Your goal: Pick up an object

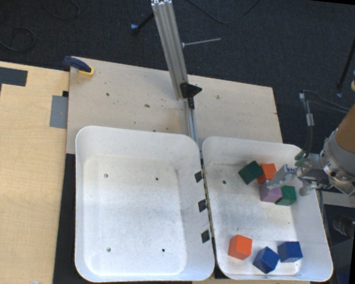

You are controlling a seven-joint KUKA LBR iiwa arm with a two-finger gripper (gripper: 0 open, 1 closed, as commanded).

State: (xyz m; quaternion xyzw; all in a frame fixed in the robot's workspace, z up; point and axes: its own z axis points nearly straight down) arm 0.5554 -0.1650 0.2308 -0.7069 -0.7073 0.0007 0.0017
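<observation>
The right bin (221, 208) holds several small cubes. At its far side a dark green cube (249, 172), an orange cube (267, 172), a purple cube (270, 193) and a green cube (288, 195) cluster together. My gripper (283, 178) reaches in from the right and sits low over this cluster, just above the purple cube and beside the orange one. Near the front edge lie another orange cube (240, 247) and two blue cubes (266, 259) (290, 251).
The left bin (100, 141) stands beside the right one, with black clips (200, 204) along their shared edge. A slanted aluminium bar (173, 47) rises behind the bins. A blue and yellow clamp (78, 65) lies at the bench's far left corner.
</observation>
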